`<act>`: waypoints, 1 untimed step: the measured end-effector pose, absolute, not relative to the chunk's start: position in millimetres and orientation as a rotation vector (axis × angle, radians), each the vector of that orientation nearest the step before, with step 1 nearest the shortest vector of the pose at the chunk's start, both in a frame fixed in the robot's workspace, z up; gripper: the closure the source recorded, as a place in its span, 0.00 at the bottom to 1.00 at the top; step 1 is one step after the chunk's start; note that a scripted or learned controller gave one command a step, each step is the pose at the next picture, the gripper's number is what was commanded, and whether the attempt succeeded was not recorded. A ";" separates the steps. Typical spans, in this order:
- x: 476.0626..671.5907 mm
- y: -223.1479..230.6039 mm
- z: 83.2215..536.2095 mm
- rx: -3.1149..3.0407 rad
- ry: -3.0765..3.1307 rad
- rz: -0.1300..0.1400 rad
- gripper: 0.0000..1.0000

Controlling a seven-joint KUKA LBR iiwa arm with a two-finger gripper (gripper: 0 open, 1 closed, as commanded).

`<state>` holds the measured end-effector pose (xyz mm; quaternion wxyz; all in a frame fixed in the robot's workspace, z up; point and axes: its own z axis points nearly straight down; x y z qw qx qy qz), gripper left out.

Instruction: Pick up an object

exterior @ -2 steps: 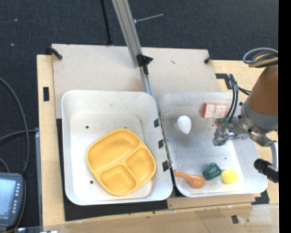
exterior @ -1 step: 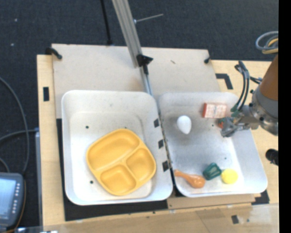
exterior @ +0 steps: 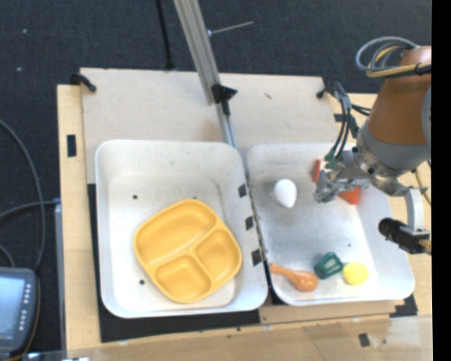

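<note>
On the bench (exterior: 75, 224), two white bins are set side by side. A yellow tray (exterior: 186, 250) with three compartments is seen lying in the left bin (exterior: 116, 164), toward its near side. The right bin (exterior: 391, 280) is occupied by several small things: a white egg (exterior: 286, 192) near the far left part, an orange spoon-like piece (exterior: 295, 277) along the near edge, a green block (exterior: 328, 265) just beside it, and a yellow ball (exterior: 355, 274) touching or almost touching the block on its right. A red-orange thing (exterior: 350, 195) is partly hidden under the gripper (exterior: 328, 189), so its shape cannot be made out. The gripper is lowered over the far right part of the right bin, to the right of the egg and apart from it. How wide the gripper stands cannot be told, and nothing can be seen held by it. A grey post (exterior: 199, 43) is seen rising from behind the bins.
</note>
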<state>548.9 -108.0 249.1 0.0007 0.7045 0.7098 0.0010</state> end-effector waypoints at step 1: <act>561.5 -56.4 257.9 2.212 2.230 0.004 1.00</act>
